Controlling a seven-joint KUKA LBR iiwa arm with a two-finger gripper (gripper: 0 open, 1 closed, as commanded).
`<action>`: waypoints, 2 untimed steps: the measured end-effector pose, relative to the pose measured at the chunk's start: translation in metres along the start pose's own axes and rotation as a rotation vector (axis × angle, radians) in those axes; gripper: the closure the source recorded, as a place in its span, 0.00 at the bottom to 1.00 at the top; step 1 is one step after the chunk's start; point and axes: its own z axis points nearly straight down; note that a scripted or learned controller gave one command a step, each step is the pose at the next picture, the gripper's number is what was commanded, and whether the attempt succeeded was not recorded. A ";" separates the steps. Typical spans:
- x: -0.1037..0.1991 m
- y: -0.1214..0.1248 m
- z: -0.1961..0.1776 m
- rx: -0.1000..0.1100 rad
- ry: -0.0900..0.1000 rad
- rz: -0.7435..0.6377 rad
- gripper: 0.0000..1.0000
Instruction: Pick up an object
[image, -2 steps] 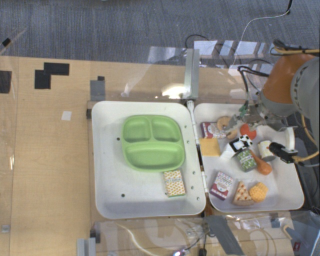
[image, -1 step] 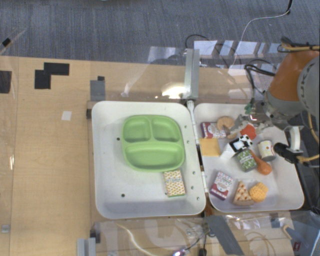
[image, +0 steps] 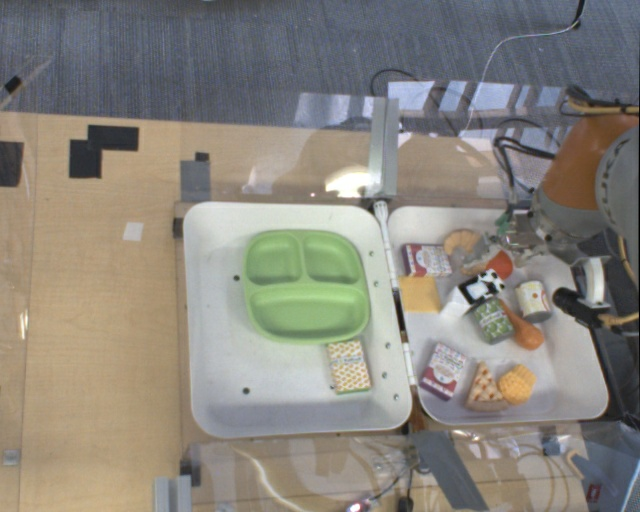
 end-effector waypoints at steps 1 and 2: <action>0.001 0.003 -0.011 -0.004 0.000 -0.007 1.00; 0.001 0.004 -0.011 -0.005 -0.001 -0.007 0.00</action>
